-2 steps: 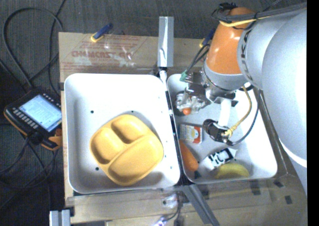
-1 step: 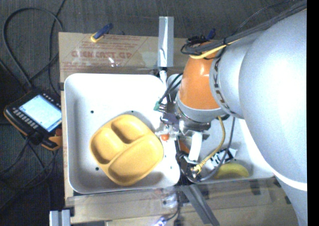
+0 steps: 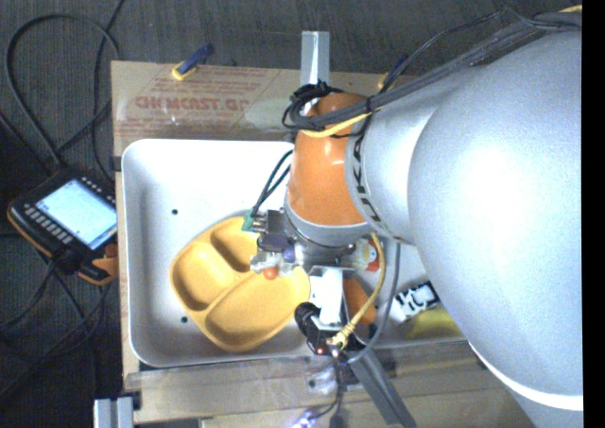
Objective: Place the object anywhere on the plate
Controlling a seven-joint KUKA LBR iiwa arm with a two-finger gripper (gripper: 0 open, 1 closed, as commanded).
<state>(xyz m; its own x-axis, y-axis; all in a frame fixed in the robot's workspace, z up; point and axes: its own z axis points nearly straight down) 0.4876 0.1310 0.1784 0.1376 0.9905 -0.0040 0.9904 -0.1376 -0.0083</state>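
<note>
A yellow plate (image 3: pixel 227 289) with several compartments lies in the front part of the left white bin (image 3: pixel 161 190). My gripper (image 3: pixel 288 265) hangs under the orange wrist, over the plate's right edge, and the wrist body covers most of it. A rounded orange thing (image 3: pixel 356 301) peeks out just right of the wrist, near the wall between the bins, partly hidden by the arm and a cable. Whether anything sits in the gripper is hidden.
The big grey arm covers nearly all of the right bin. A yellow thing (image 3: pixel 433 324) and a black-and-white thing (image 3: pixel 416 299) show at that bin's front. A pendant (image 3: pixel 66 218) lies on the floor to the left.
</note>
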